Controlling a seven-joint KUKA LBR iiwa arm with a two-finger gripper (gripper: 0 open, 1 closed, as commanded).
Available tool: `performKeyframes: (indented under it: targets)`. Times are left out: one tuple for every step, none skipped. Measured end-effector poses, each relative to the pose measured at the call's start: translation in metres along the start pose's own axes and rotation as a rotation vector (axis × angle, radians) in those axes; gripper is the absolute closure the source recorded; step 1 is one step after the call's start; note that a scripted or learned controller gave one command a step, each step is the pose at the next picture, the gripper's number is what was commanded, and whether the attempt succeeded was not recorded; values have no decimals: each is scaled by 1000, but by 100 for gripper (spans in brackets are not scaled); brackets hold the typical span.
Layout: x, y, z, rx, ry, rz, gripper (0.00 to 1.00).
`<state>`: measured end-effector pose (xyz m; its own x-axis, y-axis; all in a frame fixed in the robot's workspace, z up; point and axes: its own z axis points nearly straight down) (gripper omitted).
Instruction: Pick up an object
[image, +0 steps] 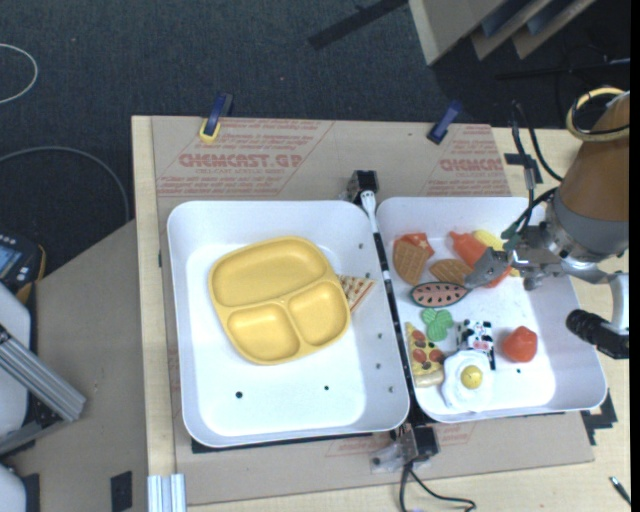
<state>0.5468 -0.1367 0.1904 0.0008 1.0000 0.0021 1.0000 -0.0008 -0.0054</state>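
The right bin (575, 385) holds several toy foods: a brown bread piece (411, 257), an orange carrot (463, 244), a tan cookie (449, 270), a dark oval steak (438, 294), green broccoli (436, 322), a pizza slice (424, 357), a fried egg (466, 378), a small cow figure (481, 337) and a red tomato (518, 344). My gripper (488, 268) reaches in from the right and hangs over the upper middle of this bin. It is beside the cookie and covers part of the carrot. Nothing is visibly held.
The left bin (200, 400) holds a yellow divided plate (279, 298) with a waffle wedge (355, 289) at its right rim. Black clips sit on the divider between the bins at top (364, 185) and bottom (420, 438). Cables trail near the arm on the right.
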Motion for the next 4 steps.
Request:
performKeyframes:
  targets:
    - [-10,0,51,-1,0,0,0]
    - [-10,0,103,-3,0,1,0]
    - [-10,1,90,-8,-2,1,100]
    - [-9,6,29,-9,-4,-2,100]
